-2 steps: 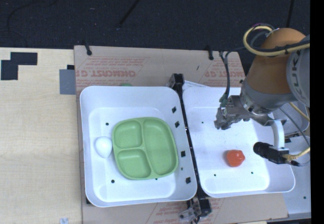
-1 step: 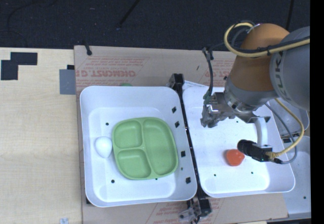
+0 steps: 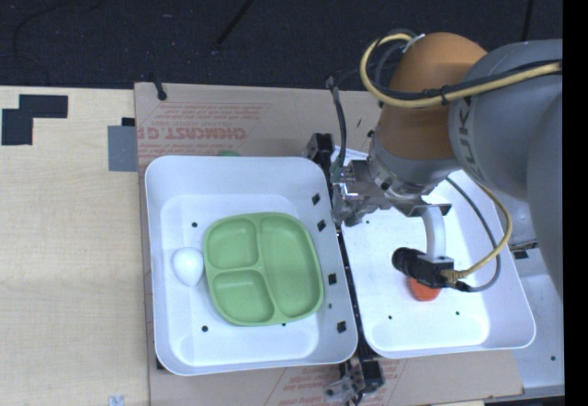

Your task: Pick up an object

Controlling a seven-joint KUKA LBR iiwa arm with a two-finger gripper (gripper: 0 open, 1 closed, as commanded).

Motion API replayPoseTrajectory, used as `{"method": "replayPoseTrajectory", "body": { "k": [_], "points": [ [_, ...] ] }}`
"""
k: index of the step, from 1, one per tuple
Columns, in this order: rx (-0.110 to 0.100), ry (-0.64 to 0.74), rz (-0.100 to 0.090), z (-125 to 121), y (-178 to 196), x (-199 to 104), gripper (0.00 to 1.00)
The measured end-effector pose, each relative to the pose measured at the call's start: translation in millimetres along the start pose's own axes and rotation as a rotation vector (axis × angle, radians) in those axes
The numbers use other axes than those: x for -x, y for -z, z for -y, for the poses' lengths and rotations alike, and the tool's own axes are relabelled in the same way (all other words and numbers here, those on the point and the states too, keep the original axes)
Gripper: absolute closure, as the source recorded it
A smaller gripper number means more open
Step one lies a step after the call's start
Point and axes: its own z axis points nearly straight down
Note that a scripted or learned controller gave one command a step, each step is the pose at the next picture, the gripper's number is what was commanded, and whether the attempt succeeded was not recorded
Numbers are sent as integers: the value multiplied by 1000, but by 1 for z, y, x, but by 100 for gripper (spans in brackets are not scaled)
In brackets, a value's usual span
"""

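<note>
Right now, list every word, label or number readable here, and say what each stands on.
"CHEMCAST": red print, upside down, on the cardboard sheet behind the left bin; further letters unclear.
Red print at the cardboard's front edge: too blurred to read.
Letters on the grey arm: cut off, unreadable.

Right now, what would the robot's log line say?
gripper: by the bins' shared edge | left bin: green plate, white egg-shaped thing beside it | right bin: orange thing | held: nothing visible

2 bins (image 3: 165, 211) (image 3: 501, 326); 1 tray (image 3: 262, 268), ball (image 3: 187, 265), obj (image 3: 424, 292)
</note>
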Motion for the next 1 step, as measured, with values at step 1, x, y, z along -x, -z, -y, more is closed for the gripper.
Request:
{"method": "replayPoseTrajectory", "body": {
  "k": [1],
  "points": [
    [-3, -2, 1, 5, -10, -43, 100]
  ]
}}
